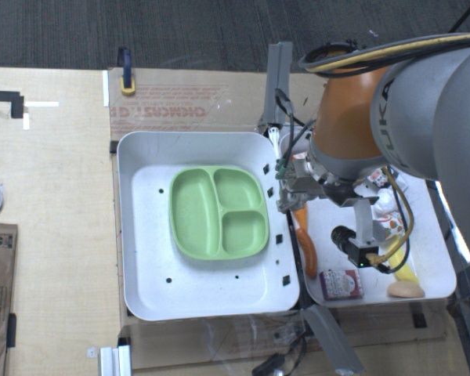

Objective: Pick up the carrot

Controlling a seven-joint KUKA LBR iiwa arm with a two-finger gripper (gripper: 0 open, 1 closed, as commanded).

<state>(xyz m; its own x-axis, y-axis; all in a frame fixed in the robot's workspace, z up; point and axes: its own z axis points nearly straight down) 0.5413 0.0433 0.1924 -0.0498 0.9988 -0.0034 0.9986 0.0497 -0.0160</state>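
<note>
Left bin (129,233) held a green divided plate (218,211), three compartments, nothing in them, sitting roughly mid-bin with bare white floor on all sides.

Right bin (442,276) crowded. Carrot (304,247) lay hard against that bin's left wall, just right of the divider between the two bins. Long axis ran up-and-down in the view, nearly parallel to the wall, tilted slightly; upper end passed under the arm's wrist hardware, lower end stopped just above a small dark red packet (341,283). A pale peach-coloured object (407,290) sat near the bin's lower right corner, with something yellow beside it.

Arm reached in from the right, orange band and wrist over the upper part of the right bin. Gripper (291,196) hung right at the carrot's upper end, so the carrot ran from it toward the bottom of the view. Could not tell whether the fingers were apart or together; cabling and wrist body hid them.

Judgement: room is poor on the wall side, leaving little space for a finger there. Open floor lay to the carrot's right. Packet limits travel at the lower end.
</note>
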